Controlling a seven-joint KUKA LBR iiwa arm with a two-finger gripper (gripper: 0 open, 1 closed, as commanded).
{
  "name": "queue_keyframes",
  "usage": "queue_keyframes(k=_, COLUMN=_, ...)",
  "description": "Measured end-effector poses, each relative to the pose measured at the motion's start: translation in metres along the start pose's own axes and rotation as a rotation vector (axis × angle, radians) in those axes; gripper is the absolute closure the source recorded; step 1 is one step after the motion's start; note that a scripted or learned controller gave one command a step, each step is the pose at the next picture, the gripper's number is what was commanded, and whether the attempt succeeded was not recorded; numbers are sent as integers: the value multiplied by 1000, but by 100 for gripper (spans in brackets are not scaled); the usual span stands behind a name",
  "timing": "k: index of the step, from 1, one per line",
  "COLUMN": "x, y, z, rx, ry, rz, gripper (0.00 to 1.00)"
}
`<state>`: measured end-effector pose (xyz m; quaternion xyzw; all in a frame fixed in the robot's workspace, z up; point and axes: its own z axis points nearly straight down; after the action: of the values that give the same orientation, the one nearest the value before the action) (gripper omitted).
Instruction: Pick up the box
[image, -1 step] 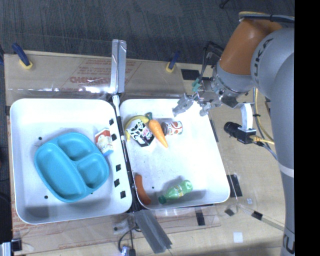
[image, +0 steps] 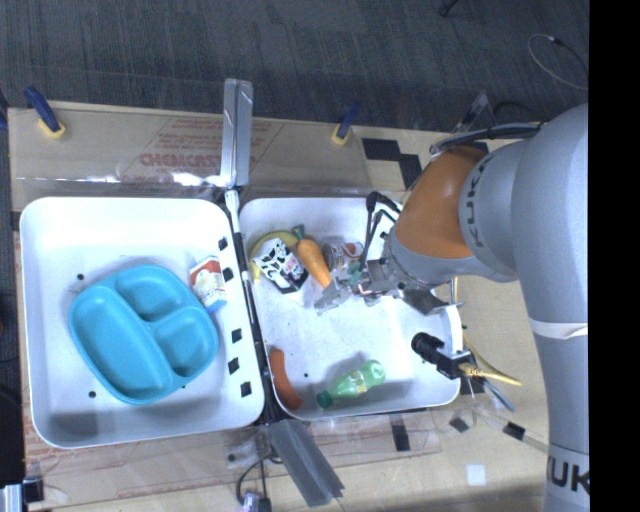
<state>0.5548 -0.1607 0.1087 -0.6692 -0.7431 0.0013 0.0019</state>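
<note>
A small red and white box (image: 207, 283) lies in the left bin, against its right wall and beside the blue plate. A black and white patterned carton (image: 280, 266) lies in the right bin's upper left, next to an orange carrot (image: 315, 261). My gripper (image: 345, 284) is low in the right bin, just right of the carrot and about a hand's width right of the patterned carton. The wrist hides much of it, and nothing can be seen held in it.
A blue divided plate (image: 140, 335) takes up most of the left bin (image: 40, 260). In the right bin (image: 400, 400) lie a yellow item (image: 268, 242), a green bottle (image: 352, 382) and an orange-red sausage-shaped item (image: 283, 379). A black divider (image: 240, 300) separates the bins.
</note>
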Motion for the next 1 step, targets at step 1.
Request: queue_keyframes(k=1, x=0, y=0, z=-10, rx=0, ry=-1, rz=-5, gripper=100)
